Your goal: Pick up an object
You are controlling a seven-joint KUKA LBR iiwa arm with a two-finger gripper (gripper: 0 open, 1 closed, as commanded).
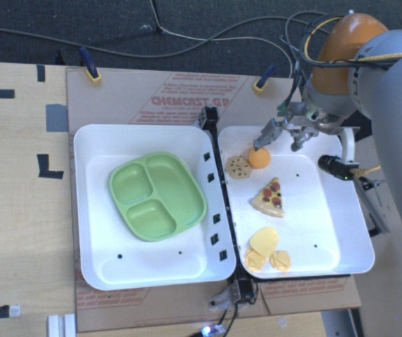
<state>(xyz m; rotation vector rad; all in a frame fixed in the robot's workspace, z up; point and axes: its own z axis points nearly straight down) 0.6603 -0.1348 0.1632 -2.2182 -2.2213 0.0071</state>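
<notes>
Gripper: I'm seeing the gripper (279, 137) hanging over the back edge of the right bin (330, 255), fingers spread apart, nothing sitting between them.
Nearest object: the left fingertip (259, 144) is sitting just above the orange ball (259, 159); I can't tell whether it's touching.
Pickable count: I'm counting four item groups, all lying in the right bin.
Orange ball: one, at the bin's back left, touching or just beside the cookie (238, 167).
Cookie: one, round with dark chips, lying flat near the divider.
Pizza slice: one (269, 198), lying flat mid-bin, well apart from the gripper.
Yellow chips: a small pile (265, 250) at the front; I'm making out about three pieces, overlapping, exact count unclear.
Left bin: one (95, 262), holding one green divided tray (158, 195), three compartments, lying at an angle.
Bins: two, sitting side by side, touching along the centre clips.
Arm: grey arm (391, 97) with orange band (346, 51), reaching in from the right.
Underlay: one cardboard sheet (151, 97), two clamps at its back edge.
</notes>
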